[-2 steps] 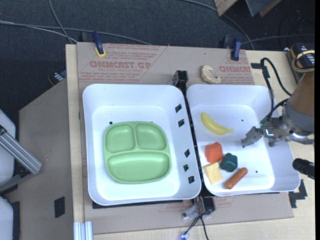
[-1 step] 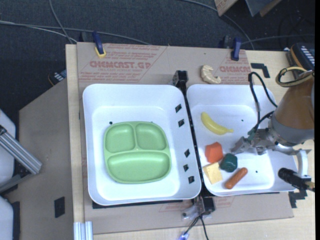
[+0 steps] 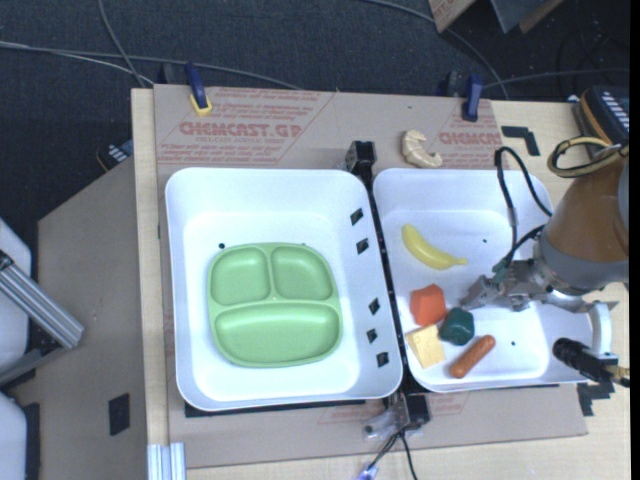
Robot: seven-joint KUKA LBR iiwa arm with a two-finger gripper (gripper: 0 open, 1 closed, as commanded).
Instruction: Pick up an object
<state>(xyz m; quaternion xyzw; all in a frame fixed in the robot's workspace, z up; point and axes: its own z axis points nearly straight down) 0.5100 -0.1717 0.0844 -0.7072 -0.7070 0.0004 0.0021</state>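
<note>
1. Desk (image 3: 250,118) carries two white bins side by side: left bin (image 3: 190,268), right bin (image 3: 520,203).
2. Left bin holds a green divided plate (image 3: 275,303), three compartments, lying flat near the bin's middle.
3. Right bin holds five items, all in its left half: banana (image 3: 431,248) toward the back, red block (image 3: 428,304) in front of it, dark green block (image 3: 457,326) just right of and touching the red one, yellow cheese wedge (image 3: 426,347) at the front-left corner, sausage (image 3: 472,356) at the front, lying at a slant beside the cheese.
4. Arm (image 3: 592,230) enters from the right, over the right bin's right side.
5. End effector (image 3: 490,290) sits low in the right bin, just right of the red block and just above the green block. Nothing visible between its fingers.
6. Finger state: cannot tell; the tips are small and blurred against the bin floor.
7. Whether the end effector touches the green block: cannot tell. It is apart from the banana.
8. Beige curved piece (image 3: 421,148) lies on the desk behind the right bin, outside it.
9. Two clamps at the desk's back edge: yellow-blue (image 3: 198,90) at left, blue (image 3: 472,96) at right.
10. Black cable (image 3: 512,193) loops over the right bin toward the arm.
</note>
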